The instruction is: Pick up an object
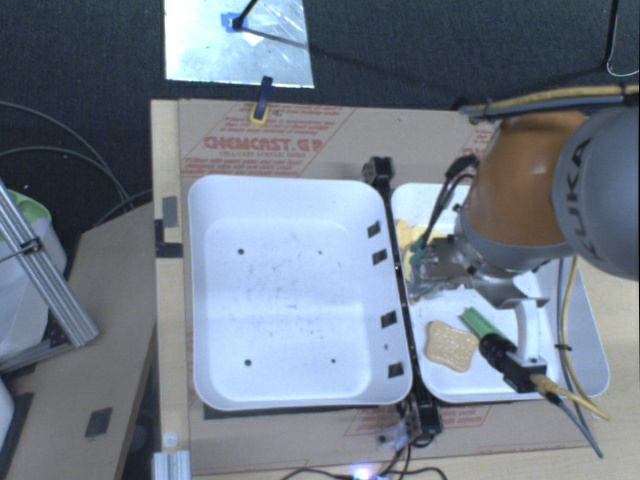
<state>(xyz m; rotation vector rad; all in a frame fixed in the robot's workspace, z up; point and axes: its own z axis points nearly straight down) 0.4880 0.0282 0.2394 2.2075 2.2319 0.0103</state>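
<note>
A: Looking down on two shallow white bins side by side on the tabletop. Spotting the end effector low in the right bin, close to the wall shared with the left bin.

B: Reaching in from the right on that grey arm with the orange band. Spread or pressed together, though?

A: Cannot tell. Buried under the wrist from this angle.

B: Counting three loose pieces in that right bin. Starting with a tan cracker-shaped piece, lying flat toward the lower edge of the view, near the end effector but apart from it.

A: Then a small green piece, just beside the tan one, up and to its right. And a pale yellow piece farther up, close against the bin's left wall, partly hidden by the arm.

B: Noting black clips spaced down the seam between the bins. Underneath both, a cardboard sheet printed in red with "CHEMCAST".

A: And past the far end of the tabletop, a shiny metal plate lying on the dark floor.
</note>
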